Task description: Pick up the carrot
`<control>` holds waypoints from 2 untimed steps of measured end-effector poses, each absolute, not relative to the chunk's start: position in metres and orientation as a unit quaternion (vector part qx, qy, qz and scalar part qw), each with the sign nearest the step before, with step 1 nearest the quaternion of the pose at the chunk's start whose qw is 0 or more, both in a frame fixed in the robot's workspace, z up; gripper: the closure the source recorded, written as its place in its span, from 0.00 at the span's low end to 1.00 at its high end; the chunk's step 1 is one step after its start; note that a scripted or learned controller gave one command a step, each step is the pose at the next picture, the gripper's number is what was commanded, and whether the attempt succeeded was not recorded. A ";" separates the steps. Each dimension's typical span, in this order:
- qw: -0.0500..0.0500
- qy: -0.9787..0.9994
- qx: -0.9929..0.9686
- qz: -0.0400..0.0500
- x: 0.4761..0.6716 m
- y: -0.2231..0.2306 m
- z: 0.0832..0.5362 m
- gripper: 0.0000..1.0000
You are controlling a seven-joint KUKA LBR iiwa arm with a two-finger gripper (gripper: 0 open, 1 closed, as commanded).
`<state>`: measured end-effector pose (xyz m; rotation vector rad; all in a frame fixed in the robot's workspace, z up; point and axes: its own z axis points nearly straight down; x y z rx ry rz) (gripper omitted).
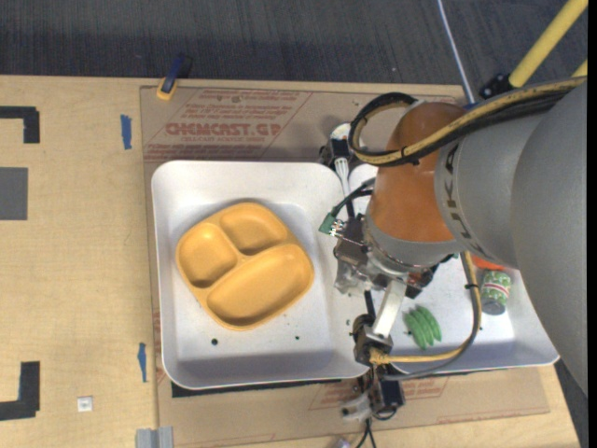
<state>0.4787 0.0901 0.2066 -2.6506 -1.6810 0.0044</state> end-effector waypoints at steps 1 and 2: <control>0.000 -0.512 -0.859 0.000 0.479 0.118 0.233 1.00; 0.002 -0.420 -0.908 0.002 0.478 0.195 0.178 1.00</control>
